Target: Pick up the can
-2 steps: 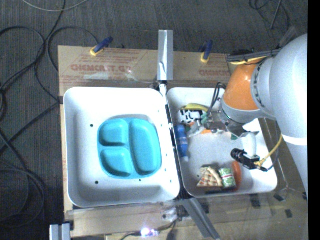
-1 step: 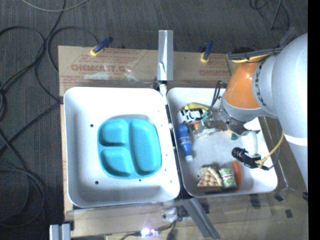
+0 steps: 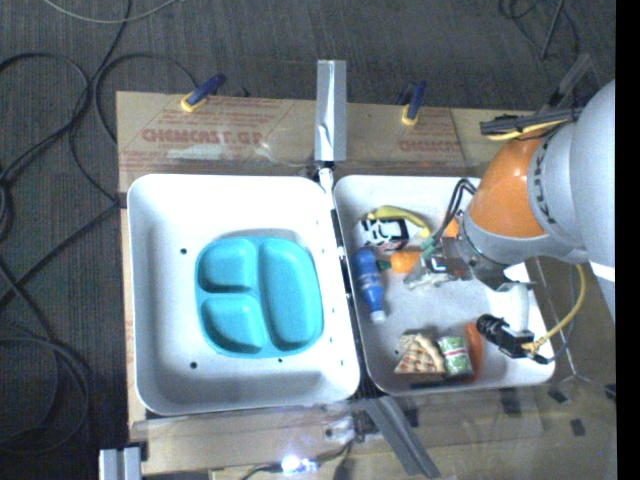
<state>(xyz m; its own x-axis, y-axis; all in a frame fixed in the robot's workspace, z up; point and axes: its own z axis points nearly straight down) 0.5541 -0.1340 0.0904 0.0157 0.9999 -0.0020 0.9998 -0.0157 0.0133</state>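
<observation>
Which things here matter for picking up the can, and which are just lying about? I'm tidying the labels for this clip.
For the job:
- can, lying at the near edge of the right bin
- gripper, over the middle of that bin

Lying about:
- blue bottle
- sandwich
- orange ball
- black and white toy
- blue tray in the left bin

A robotics lab: around the desk, cables trail over dark carpet; blue-and-yellow clamps pin its back edge.
</observation>
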